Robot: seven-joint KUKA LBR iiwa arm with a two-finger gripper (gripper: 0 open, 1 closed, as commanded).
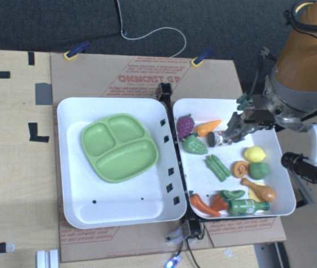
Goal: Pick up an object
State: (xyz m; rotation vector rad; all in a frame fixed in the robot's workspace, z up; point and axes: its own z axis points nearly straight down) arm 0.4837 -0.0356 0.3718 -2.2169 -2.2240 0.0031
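Note:
The right bin holds several toy foods: purple grapes, an orange carrot, a green leafy piece, green beans, a yellow lemon, a green lime, an orange ring, a chicken drumstick, a green bottle and red peppers. My gripper hangs over the bin's upper middle, just right of the carrot and a small dark-and-white item. I cannot make out how its tips stand.
The left bin holds a green divided plate. Both bins rest on cardboard taped to the bench. A white cable lies on the dark cloth behind. The arm's grey and orange body fills the upper right.

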